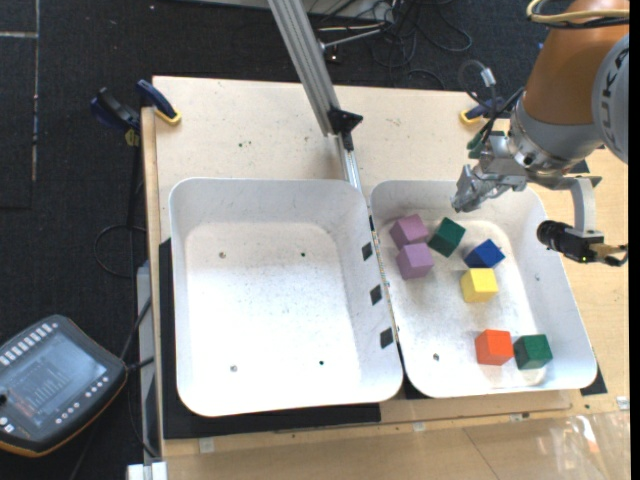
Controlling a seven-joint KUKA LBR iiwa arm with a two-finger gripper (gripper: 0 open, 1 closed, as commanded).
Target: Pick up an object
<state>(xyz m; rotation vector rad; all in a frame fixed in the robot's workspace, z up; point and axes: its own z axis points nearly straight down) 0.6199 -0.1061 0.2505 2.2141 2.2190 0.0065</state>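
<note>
The arm (575, 78) reaches in from the right — wrist angled down-left, its gripper (467, 200) hanging low.

**Camera placement: one fixed overhead view**

Single camera, mounted above the table (250, 118), looking down at a slant. Distance moderate: both white bins take in the frame's middle, left bin (200, 208) and right bin (570, 313) side by side. Dark floor shows along the top and left. The arm (575, 78) enters from the right edge.
</note>
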